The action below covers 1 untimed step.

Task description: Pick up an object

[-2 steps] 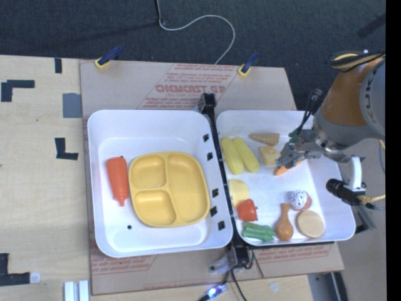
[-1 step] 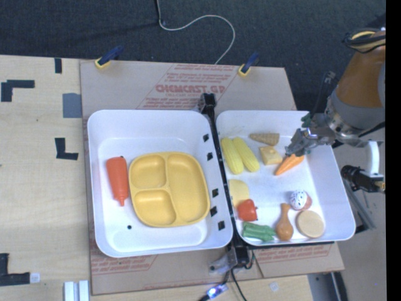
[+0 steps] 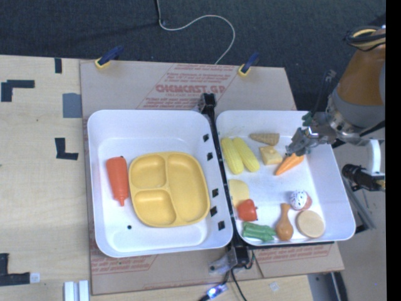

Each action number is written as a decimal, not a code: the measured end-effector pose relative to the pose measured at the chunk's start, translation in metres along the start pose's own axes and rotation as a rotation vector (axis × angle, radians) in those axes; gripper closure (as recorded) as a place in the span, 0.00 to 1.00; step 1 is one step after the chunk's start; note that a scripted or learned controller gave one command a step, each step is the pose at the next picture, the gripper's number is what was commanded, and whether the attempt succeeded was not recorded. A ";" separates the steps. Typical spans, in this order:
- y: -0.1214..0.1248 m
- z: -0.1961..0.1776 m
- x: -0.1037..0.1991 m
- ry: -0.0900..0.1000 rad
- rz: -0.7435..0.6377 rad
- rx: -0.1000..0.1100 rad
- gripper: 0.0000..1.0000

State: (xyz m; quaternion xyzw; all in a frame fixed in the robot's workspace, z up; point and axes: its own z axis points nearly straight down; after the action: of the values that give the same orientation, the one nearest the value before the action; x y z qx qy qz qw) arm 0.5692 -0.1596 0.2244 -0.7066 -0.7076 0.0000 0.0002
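Observation:
My gripper (image 3: 297,150) reaches into the right bin (image 3: 335,187) from the right, near its upper middle. Its dark fingers are closed on the thick end of an orange carrot (image 3: 287,165), which slants down to the left with its tip toward the bin's centre. Close by lie a yellow cheese wedge (image 3: 270,155), a tan bread piece (image 3: 264,138) and two corn cobs (image 3: 240,155).
Lower in the right bin are a yellow slice (image 3: 237,189), a red pepper (image 3: 247,211), a green pod (image 3: 258,232), a drumstick (image 3: 284,223), a round bun (image 3: 309,224) and a small white ball (image 3: 299,199). The left bin (image 3: 100,127) holds a yellow divided plate (image 3: 168,188) and a red-orange bottle (image 3: 117,179).

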 end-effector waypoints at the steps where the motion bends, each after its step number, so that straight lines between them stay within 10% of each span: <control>1: -0.034 -0.001 0.045 0.001 -0.002 0.003 1.00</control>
State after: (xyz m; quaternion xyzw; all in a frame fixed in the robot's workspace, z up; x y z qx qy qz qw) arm 0.5356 -0.1146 0.2259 -0.7058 -0.7085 0.0006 0.0017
